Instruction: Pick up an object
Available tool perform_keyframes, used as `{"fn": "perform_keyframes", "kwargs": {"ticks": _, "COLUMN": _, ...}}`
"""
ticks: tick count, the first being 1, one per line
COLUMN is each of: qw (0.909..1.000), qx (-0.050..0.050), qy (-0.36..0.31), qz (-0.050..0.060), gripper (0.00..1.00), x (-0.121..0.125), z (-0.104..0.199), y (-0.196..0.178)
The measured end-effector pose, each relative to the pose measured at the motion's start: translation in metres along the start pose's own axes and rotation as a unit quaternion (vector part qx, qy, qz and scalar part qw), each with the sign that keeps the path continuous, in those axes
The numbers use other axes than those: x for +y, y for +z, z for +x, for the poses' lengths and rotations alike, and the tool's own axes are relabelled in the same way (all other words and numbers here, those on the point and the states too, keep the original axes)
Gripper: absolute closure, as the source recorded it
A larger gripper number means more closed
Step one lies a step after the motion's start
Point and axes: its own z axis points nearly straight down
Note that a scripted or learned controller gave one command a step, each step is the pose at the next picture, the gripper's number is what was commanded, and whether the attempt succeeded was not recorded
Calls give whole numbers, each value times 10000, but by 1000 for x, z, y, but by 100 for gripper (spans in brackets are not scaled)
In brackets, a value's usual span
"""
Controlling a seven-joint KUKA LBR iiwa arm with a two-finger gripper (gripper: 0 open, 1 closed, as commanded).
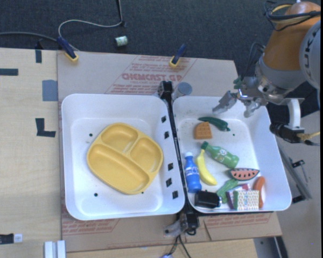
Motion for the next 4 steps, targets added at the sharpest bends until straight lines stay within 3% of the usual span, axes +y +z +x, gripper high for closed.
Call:
{"fn": "perform_keyframes", "kwargs": {"ticks": 1, "qw": 10000, "qx": 3, "qy": 8, "qz": 24, "gripper": 0, "x": -39, "z": -49, "y": 142}}
{"fn": "perform_keyframes", "kwargs": {"ticks": 2, "qw": 10000, "qx": 0, "qy": -3, "qz": -18, "gripper": 0, "x": -15, "z": -13, "y": 156}}
{"fn": "perform_keyframes", "kwargs": {"ticks": 3, "qw": 10000, "qx": -5, "qy": 7, "qz": -14, "gripper": 0, "x": -68, "z": 4, "y": 156}}
{"fn": "perform_keyframes", "kwargs": {"ticks": 4, "qw": 10000, "qx": -20, "qy": 10, "qz": -35, "gripper": 0, "x": -78, "z": 23, "y": 156}}
